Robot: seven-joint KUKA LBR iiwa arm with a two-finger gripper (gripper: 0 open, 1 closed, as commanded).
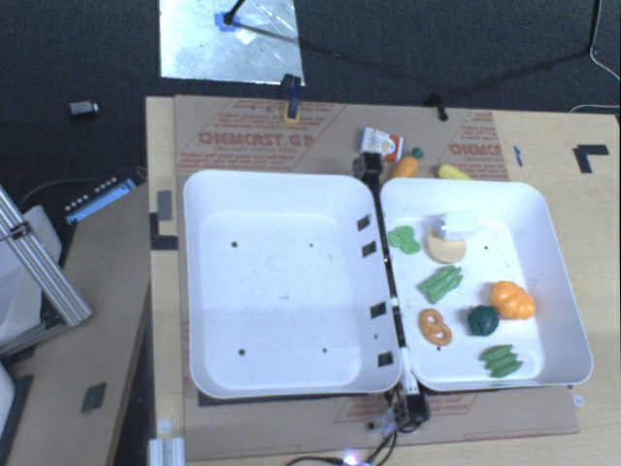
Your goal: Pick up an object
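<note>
The orange pumpkin toy (511,300) sits at three o'clock in the right bin (560,260) – probably light, hard plastic, rounded and slippery, so pinch across its middle; gripper jaws – cannot tell

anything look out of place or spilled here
Yes, a few items lie outside the bins, on the board behind the right bin: a carrot, a yellow piece and a small carton. Everything else sits inside the right bin, and nothing looks damaged.
</note>
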